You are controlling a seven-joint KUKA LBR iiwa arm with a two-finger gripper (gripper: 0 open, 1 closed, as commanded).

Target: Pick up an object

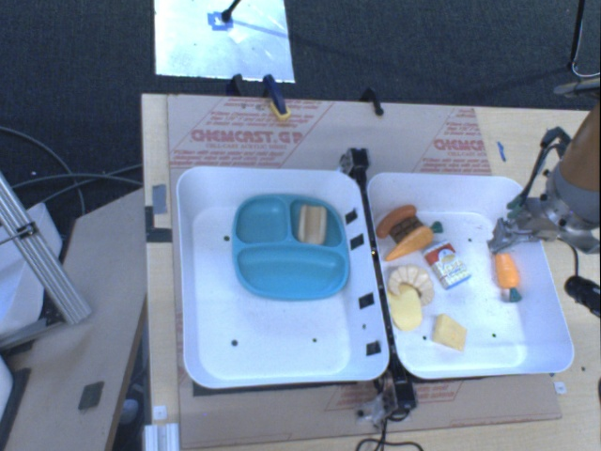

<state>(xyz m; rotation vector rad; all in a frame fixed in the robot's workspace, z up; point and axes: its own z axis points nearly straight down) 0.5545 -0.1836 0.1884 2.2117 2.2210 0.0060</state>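
White plastic, smooth and shallow, forms the left bin (202,280), which holds a teal divided plate (282,271) with rounded corners; a pale tan bread slice (312,224) sits in the plate's upper right compartment. Black clips run down the seam between the bins. In the right bin (545,346), toy food lies scattered: a brown sausage (397,220) touching an orange carrot (411,242), a small red-and-white carton (449,266), a ridged cream shell-like piece (411,279) overlapping a pale yellow oval slice (407,310), a yellow cheese wedge (449,332) — and a glossy orange piece (507,272) near the bin's right wall. The metal gripper (502,236) hangs just above that orange piece, with nothing seen between its fingers; how far they stand apart I cannot tell.
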